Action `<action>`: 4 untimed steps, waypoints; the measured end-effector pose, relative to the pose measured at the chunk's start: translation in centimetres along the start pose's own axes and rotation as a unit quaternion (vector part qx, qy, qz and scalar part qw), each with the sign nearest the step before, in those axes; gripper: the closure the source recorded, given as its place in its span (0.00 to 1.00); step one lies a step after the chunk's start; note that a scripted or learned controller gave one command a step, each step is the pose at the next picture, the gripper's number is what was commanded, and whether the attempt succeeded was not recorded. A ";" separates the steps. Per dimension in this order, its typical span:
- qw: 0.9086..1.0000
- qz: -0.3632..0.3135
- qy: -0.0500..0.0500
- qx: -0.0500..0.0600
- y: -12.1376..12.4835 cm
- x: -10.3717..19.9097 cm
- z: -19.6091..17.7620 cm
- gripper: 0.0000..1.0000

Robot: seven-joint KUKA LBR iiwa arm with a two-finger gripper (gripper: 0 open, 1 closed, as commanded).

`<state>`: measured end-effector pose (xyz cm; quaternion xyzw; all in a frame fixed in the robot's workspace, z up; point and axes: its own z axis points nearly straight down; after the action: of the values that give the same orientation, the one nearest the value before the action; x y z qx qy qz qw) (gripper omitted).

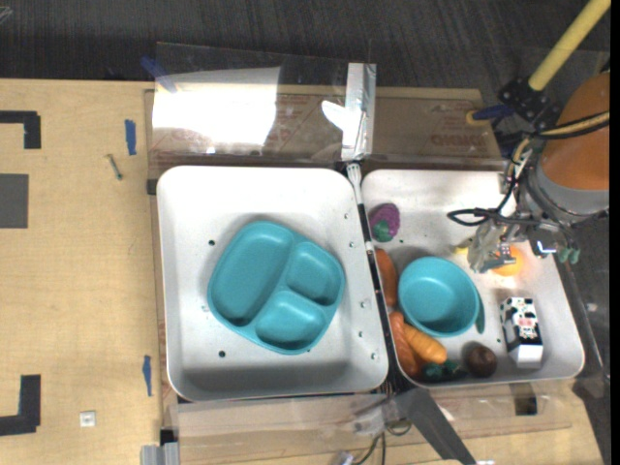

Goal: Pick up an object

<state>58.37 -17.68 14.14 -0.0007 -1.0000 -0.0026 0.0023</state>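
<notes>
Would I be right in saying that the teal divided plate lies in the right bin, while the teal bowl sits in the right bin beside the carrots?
Not quite: the camera view shows the teal divided plate in the left bin, not the right one. The rest stands: the teal bowl sits in the right bin beside the carrots.

The arm point(581, 158) is cut off by the right edge. Its gripper point(492, 250) is a blur over an orange thing point(508, 263) (too hidden to name). The bowl point(439, 296) covers part of the carrots point(415, 342).
</notes>
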 end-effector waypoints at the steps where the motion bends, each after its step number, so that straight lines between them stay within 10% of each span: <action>1: 0.993 -0.115 -0.010 0.005 -1.7 -3.7 -11.0 1.00; 2: 0.993 -0.115 -0.008 0.004 -1.7 -3.6 -10.7 0.00; 3: 0.995 -0.105 -0.003 0.002 -4.7 1.2 0.9 0.00; 4: 0.997 -0.078 -0.018 0.008 -4.7 1.9 2.7 0.00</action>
<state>56.47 -22.34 11.41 0.0777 -0.9968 0.0051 -0.0160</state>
